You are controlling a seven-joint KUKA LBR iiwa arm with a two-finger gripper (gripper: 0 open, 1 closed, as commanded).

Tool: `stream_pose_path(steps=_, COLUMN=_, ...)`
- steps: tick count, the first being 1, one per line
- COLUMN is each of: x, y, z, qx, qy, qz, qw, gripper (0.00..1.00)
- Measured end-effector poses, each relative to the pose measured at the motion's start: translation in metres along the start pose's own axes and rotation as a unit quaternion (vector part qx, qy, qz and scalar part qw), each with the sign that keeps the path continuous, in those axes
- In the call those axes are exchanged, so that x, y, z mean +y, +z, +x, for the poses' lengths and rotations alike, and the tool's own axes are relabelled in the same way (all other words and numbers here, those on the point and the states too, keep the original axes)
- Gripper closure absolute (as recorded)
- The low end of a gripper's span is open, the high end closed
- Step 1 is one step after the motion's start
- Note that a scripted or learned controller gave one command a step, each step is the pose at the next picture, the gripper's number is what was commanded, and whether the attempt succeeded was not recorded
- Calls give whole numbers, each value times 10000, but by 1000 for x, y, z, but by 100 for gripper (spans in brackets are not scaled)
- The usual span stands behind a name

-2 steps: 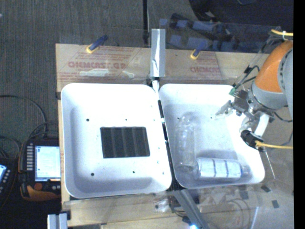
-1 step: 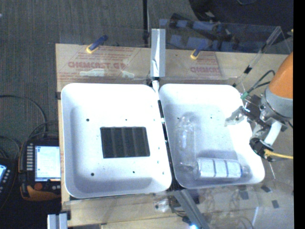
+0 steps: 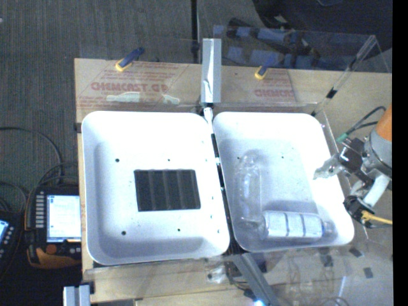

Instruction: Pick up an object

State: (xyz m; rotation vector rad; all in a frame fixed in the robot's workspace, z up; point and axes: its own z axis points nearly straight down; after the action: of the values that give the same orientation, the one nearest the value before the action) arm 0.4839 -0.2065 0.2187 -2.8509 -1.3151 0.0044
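- Hand [image 3: 357,180] beside the right bin's [image 3: 268,123] outer rim; its grip cannot be told
- Clear bottle [image 3: 248,180] and white cylinder [image 3: 296,225] lie in that bin, left of the hand

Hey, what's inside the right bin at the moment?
The right bin holds two clear plastic bottles: one upright-lying bottle near its middle, one labelled bottle along the near wall. Anything beneath them is hidden.
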Motion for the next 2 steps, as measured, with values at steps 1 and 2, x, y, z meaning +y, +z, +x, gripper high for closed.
stream_pose_path(steps=1, x=-13, y=-20, z=46, qx=-3, qy=51, qz=-4, qw=10000, gripper=0)
stream_pose_path(steps=2, x=43, y=-119, z=66, qx=-8, qy=1152, qz=-15, qw=9933, gripper=0)
